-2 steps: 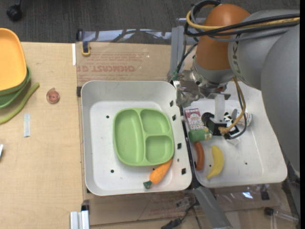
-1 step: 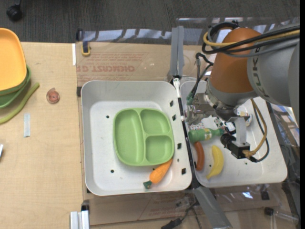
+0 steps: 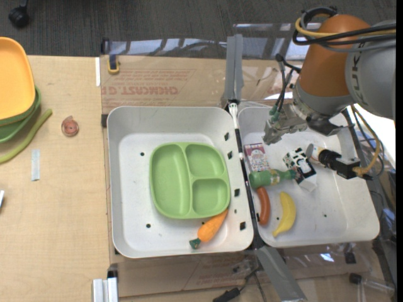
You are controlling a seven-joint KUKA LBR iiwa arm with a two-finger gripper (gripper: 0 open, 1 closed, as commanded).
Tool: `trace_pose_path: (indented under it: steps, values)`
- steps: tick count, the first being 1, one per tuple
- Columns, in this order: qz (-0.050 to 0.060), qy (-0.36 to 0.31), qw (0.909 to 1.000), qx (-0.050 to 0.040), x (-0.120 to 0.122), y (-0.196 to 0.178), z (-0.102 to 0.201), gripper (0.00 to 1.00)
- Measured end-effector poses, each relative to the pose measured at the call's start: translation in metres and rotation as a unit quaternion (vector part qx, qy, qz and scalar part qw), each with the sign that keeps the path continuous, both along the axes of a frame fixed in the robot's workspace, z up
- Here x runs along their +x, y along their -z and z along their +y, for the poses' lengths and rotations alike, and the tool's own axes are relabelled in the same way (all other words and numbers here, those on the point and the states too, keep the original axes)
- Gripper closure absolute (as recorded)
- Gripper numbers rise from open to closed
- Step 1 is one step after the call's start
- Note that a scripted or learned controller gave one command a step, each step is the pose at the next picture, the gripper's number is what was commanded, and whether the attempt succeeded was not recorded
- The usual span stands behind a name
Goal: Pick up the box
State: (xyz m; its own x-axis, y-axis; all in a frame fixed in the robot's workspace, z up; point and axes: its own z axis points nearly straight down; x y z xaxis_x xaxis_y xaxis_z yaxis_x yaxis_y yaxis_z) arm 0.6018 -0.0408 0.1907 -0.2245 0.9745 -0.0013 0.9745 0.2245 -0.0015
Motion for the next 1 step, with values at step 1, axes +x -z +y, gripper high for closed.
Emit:
trace_pose_path:
  steps: [1]
  values:
    - [0.0, 0.087, 0.9962, -0.0002, 0.0233, -0.0001, 0.0866, 1.0]
